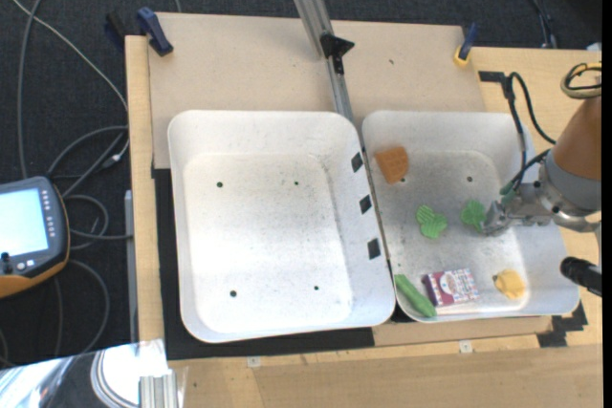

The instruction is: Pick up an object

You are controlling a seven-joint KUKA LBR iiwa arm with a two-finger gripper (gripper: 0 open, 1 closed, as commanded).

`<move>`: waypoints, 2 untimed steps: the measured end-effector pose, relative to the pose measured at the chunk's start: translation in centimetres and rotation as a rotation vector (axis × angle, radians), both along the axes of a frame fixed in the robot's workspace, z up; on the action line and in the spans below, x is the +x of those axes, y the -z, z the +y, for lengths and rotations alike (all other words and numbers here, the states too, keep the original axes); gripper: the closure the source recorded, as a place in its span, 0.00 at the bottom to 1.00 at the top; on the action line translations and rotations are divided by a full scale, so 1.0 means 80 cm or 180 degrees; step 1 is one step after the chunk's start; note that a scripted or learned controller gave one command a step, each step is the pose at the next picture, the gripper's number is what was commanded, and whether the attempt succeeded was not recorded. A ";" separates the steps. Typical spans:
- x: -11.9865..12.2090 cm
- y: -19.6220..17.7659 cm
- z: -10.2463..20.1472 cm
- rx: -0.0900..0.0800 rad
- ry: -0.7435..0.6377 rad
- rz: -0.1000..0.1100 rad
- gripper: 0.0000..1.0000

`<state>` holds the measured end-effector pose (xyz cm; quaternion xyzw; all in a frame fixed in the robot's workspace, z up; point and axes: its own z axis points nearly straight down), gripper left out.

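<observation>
Nearest the camera in the right bin: a green pod, a pink packet, a yellow piece. Farther in, the gripper is low, right against a small crumpled green piece lying just to its left. Fingers' opening: too small to tell. A second green piece sits farther left, an orange block at the back.
</observation>
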<state>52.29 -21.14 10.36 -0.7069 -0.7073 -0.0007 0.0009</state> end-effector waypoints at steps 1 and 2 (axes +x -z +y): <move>0.007 -0.079 0.002 -0.0016 -0.0004 -0.0023 1.00; 0.004 -0.136 0.006 -0.0014 -0.0005 -0.0021 1.00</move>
